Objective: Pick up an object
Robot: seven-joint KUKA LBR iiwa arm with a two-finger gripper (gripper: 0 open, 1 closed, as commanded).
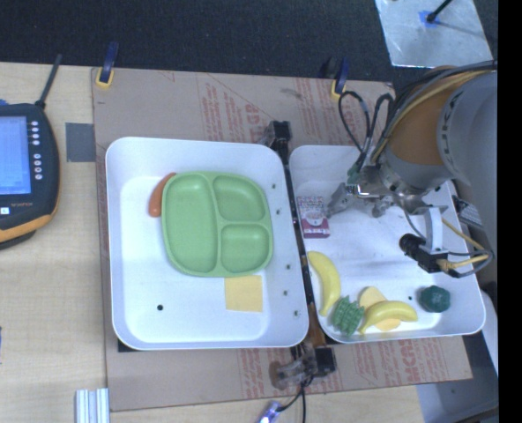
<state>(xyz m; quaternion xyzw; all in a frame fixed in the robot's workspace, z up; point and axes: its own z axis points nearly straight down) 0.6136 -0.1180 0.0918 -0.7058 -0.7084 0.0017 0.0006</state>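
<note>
Over right bin: gripper point(336, 203) reaches down-left from the grey arm point(459, 139); I cannot tell the state of its jaws, and nothing is seen between them.
Right bin point(376, 245): white; the gripper's end is near its left wall.
Packet point(313, 216): small, red and white, flat by the left wall, just beside the gripper.
Banana point(325, 280): yellow, lies below the packet.
Green toy point(347, 315): at the near edge, touching a second banana point(389, 313).
Dark ball point(435, 299): in the near right corner.
Left bin point(129, 263): holds a green tray point(215, 225), three compartments.
Yellow slice point(244, 293): flat, just below the tray.
Orange item point(158, 196): partly hidden under the tray's left edge.
Tablet point(10, 170): on the bench, far left.
</note>
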